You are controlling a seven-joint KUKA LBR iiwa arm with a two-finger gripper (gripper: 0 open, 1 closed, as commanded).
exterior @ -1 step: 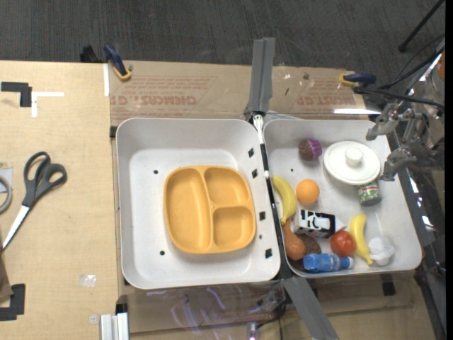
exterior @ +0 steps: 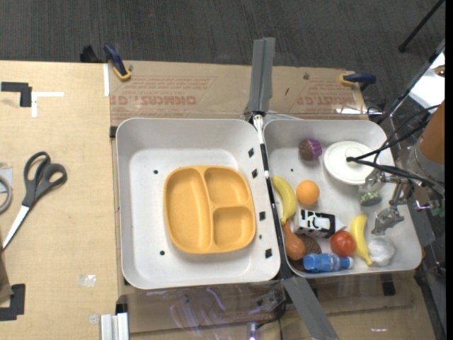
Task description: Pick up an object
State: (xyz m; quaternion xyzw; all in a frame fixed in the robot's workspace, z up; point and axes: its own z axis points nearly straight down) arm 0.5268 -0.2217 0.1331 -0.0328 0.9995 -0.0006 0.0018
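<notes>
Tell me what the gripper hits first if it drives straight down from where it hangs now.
Probably the crumpled white object at the right bin's near-right corner, with the small banana just beside it. The gripper hangs above that corner; one slanted view leaves depth uncertain.

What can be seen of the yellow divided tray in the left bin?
The yellow divided tray is a rounded rectangle that looks like matte plastic, with a raised rim and three compartments: one long on the view's left, two smaller stacked on the right. It lies flat and upright near the middle of the left bin, turned slightly askew. Nothing rests in it, and it touches only the bin floor.
</notes>
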